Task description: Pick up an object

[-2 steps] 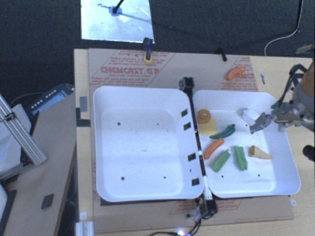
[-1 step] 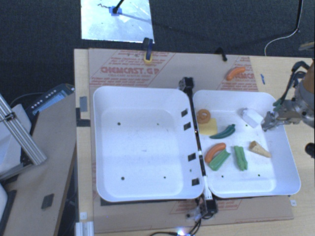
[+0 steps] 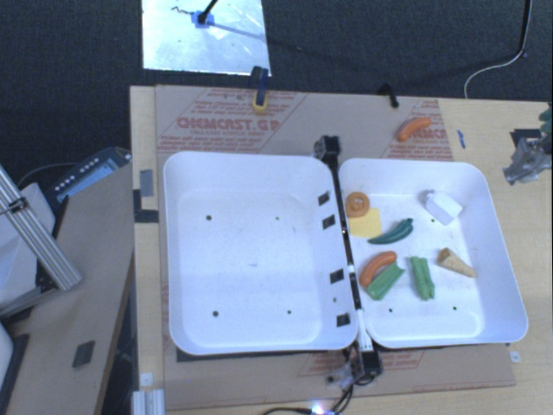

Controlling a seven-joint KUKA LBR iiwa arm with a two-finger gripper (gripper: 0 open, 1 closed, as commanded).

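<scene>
The right bin (image 3: 497,258) holds several small toy foods. An orange round slice (image 3: 357,203) and a yellow square (image 3: 365,224) lie near its left wall, with a dark green pepper (image 3: 391,231) beside them. A white block (image 3: 441,207) sits toward the back. Lower down lie an orange sausage (image 3: 378,266), two green pieces (image 3: 386,281) (image 3: 422,277) and a tan wedge (image 3: 455,264). My gripper (image 3: 525,159) hangs at the right edge of the view, outside the bin and beyond its back right corner, well away from all of them.
The left bin (image 3: 251,258) adjoins the right one, with black clips (image 3: 329,222) along the shared wall. An orange piece (image 3: 414,129) lies on the board behind the right bin. At the back are a yellow and blue clamp (image 3: 258,92) and a silver sheet (image 3: 206,24).
</scene>
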